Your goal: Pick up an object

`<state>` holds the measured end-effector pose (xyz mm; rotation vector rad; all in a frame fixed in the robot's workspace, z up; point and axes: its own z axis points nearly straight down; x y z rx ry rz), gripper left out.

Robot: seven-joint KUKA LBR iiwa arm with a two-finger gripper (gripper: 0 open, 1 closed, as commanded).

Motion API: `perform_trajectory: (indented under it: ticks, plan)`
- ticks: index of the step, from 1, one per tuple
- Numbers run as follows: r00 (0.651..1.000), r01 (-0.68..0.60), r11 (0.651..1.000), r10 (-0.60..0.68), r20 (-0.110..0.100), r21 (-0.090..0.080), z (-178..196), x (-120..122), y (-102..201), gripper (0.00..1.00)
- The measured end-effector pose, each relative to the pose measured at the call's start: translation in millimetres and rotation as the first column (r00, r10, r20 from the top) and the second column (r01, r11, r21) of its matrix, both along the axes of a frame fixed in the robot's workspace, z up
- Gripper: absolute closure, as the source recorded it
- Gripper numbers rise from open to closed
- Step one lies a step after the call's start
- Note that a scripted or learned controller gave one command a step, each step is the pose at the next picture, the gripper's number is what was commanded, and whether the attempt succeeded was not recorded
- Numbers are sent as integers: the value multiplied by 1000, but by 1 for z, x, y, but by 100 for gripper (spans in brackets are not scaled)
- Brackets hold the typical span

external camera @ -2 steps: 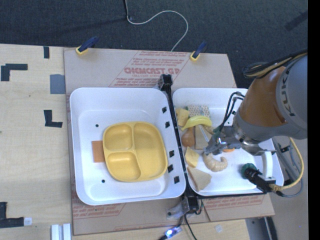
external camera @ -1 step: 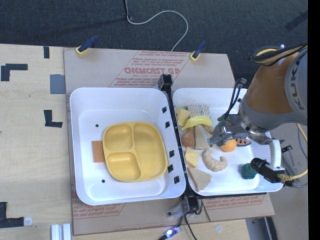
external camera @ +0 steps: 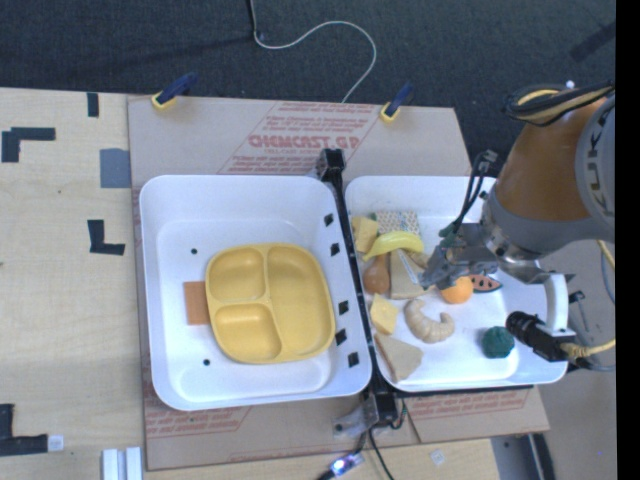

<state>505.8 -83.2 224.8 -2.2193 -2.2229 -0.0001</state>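
You'd see the gripper [external camera: 447,268] low in the right bin [external camera: 452,367], center-right of frame, touching the orange [external camera: 457,291]. Can't tell its state. Nothing lifted; grasp and lift left.

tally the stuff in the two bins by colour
yellow: 4 (divided tray, banana, two food pieces)
orange: 1 (ball)
green: 1 (ball)
tan or beige: 2 (croissant, wedge)
total: 8
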Motion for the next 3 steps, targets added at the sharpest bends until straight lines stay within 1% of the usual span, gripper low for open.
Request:
perform_trajectory:
  ticks: [1, 2, 3]
  plan:
    - [1000, -6, 1000, 6, -2, 1, -7, 23, 54, 100]
    - [1000, -5, 1000, 5, -2, 1, -10, 32, 98, 100]
    - [1000, -6, 1000, 6, -1, 1, -10, 53, 149, 100]
